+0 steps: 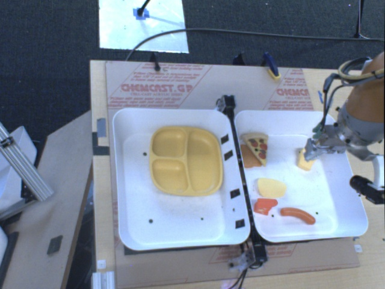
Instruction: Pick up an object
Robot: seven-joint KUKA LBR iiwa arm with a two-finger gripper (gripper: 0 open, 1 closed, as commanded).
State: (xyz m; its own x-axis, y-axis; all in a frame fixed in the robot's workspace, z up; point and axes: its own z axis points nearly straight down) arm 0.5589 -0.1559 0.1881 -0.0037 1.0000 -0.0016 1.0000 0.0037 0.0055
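The right bin (337, 224) holds a pizza slice (255, 148), a pale yellow piece (272, 188), a small red piece (264, 206), an orange-red sausage (297, 215) and a yellow cheese block (304, 159). My gripper (314, 150) hangs low over the bin's right half, right at the cheese block's upper right side. The wrist hides where the fingers meet the block.
The left bin (135, 221) holds a yellow divided plate (185, 160). A black hinge strip with clips (236, 179) runs between the bins. A blue clamp (272, 65) sits on the board behind them. The arm (364, 107) fills the right side.
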